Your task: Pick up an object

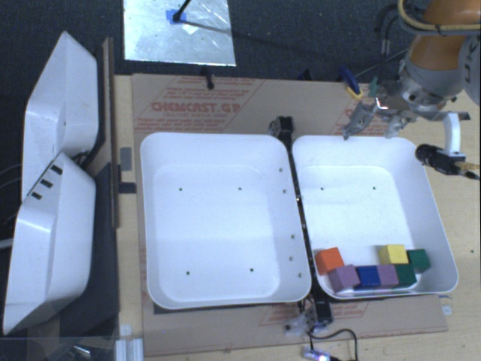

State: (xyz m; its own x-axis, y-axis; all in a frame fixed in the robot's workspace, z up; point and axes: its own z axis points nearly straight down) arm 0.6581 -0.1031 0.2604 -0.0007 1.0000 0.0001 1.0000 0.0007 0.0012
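Observation:
Several small blocks lie along the near edge of the right bin (353,186): an orange block (328,259), a purple block (343,277), a blue block (367,276), a yellow block (391,254) and a green block (418,260). My gripper (373,124) hangs above the far rim of the right bin, well away from the blocks. Its two fingers are spread apart with nothing between them.
The left bin (218,216) sits beside the right one, with a black divider clamp (283,125) between them at the far side. White covers (52,179) lie at the far left. A shiny metal sheet (179,19) lies beyond the bins.

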